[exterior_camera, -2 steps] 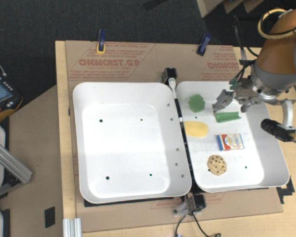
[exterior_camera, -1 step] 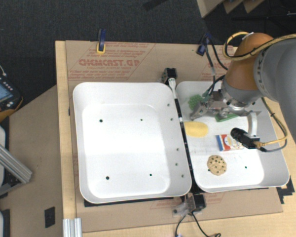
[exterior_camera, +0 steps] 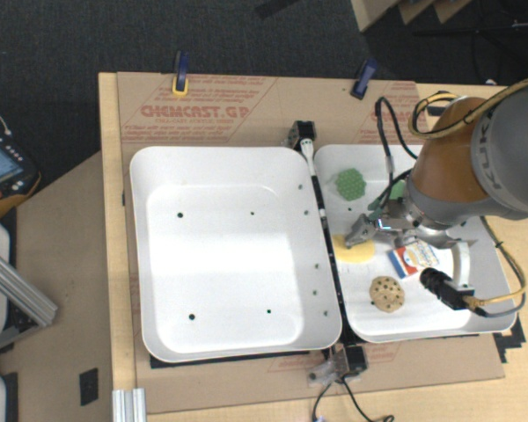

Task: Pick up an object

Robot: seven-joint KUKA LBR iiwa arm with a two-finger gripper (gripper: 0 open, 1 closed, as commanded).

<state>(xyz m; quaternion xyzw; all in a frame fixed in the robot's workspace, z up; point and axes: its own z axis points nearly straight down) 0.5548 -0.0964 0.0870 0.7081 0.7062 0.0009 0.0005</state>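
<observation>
Claw (exterior_camera: pixel 363 232) sits low in right bin (exterior_camera: pixel 440 323), near its left wall, w/ yellow piece (exterior_camera: pixel 356 251) just below and touching-close to its tip. Can't tell claw's state. Green ball (exterior_camera: pixel 350 182) up beyond claw; cookie (exterior_camera: pixel 386 294) nearer front; red-blue packet (exterior_camera: pixel 408 259) beside wrist. Left bin (exterior_camera: pixel 158 236) alongside on desk (exterior_camera: pixel 114 148).

Grey arm (exterior_camera: pixel 502 148) reaching from right, orange band bent downward, pincer (exterior_camera: pixel 363 230) low
</observation>
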